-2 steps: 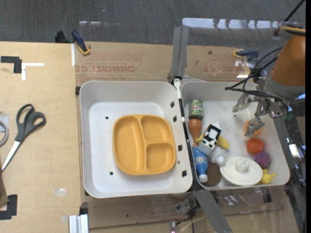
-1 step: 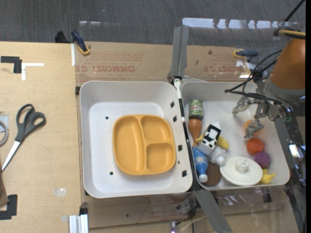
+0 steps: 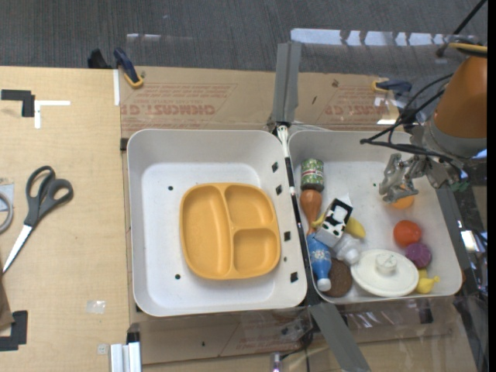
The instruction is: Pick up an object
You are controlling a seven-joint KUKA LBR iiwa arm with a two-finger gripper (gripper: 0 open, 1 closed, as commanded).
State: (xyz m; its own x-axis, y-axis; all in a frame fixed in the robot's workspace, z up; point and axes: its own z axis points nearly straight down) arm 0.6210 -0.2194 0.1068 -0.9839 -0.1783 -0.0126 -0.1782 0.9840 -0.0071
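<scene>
- My hand (image 3: pixel 397 178) hangs over the right bin (image 3: pixel 364 147), toward its 2 o'clock corner, with my grey arm and its orange band (image 3: pixel 465 99) coming in from 3 o'clock.
- Whether my hand is spread or pressed together, I cannot tell; the metal parts blur together.
- An orange thing (image 3: pixel 401 201) lies just under my hand, at its 6 o'clock; I cannot tell if we touch.
- At 6 o'clock of that sits a red-orange ball (image 3: pixel 408 232), with a purple ball (image 3: pixel 418 254) just beside it.
- A white lid (image 3: pixel 385 273) lies near the bin's 6 o'clock edge, a small yellow piece (image 3: pixel 427 284) at its 3 o'clock.
- Along the bin's 9 o'clock wall: a green can (image 3: pixel 312 173), a carrot (image 3: pixel 311 204), a black-and-white cow (image 3: pixel 335 218), a blue bottle (image 3: pixel 318 257) and a brown lump (image 3: pixel 338 285).
- The left bin (image 3: pixel 155 231) holds a yellow divided plate (image 3: pixel 230 230) in its middle.
- Scissors (image 3: pixel 35 208) lie on the table (image 3: pixel 62 285), well apart at 9 o'clock.
</scene>
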